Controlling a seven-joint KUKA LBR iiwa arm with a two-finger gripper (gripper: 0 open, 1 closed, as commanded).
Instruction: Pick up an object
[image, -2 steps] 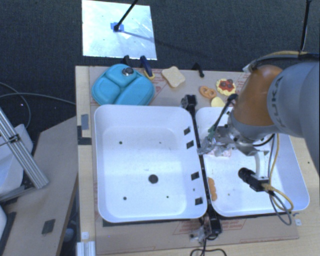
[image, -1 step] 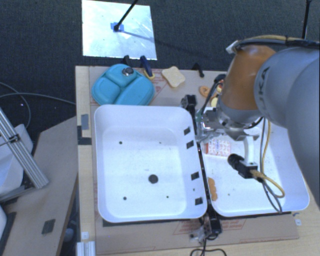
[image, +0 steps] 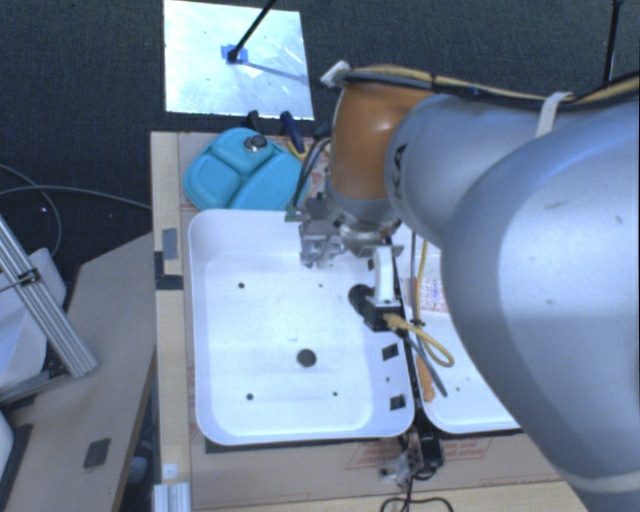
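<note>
Disc (image: 306, 357) (dark) on white bin (image: 230, 400)

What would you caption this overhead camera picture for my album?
Grey arm's pincer poised over the left white bin, near a small dark disc; blue container behind.

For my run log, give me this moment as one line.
hand: over left bin far edge, grip unclear | blue container: outside, beyond bin | dark round object: on bin floor | pick: not yet

no readable text, labels, brands or numbers anywhere
</note>
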